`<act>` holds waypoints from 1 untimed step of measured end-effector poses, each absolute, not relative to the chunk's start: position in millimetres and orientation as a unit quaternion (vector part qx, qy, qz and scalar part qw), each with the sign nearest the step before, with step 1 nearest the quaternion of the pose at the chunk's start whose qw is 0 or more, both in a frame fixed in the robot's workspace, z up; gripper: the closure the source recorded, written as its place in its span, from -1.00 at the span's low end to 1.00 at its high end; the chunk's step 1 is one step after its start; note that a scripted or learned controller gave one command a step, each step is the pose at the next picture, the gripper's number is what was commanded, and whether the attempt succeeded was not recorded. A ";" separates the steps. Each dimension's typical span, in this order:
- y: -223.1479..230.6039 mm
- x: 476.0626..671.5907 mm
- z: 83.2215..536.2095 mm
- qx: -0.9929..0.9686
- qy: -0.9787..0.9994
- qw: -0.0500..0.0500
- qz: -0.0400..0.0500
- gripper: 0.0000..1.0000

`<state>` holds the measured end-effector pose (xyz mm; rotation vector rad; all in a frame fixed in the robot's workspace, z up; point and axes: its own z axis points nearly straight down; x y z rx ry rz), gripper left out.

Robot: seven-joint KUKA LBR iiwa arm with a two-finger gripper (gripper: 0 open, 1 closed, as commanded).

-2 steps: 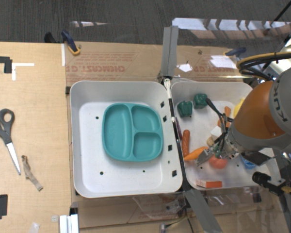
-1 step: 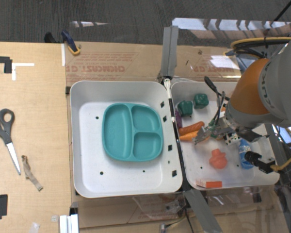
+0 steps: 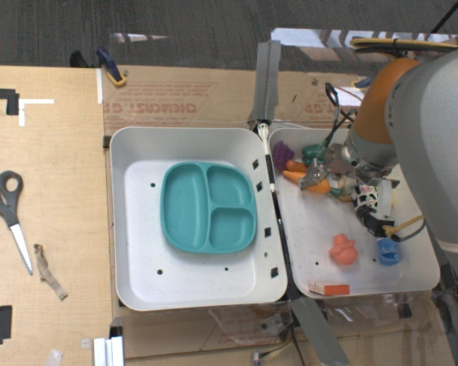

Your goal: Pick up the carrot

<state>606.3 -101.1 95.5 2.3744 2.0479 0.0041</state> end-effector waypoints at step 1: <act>-103.0 603.6 102.9 0.756 0.654 0.001 -0.004 1.00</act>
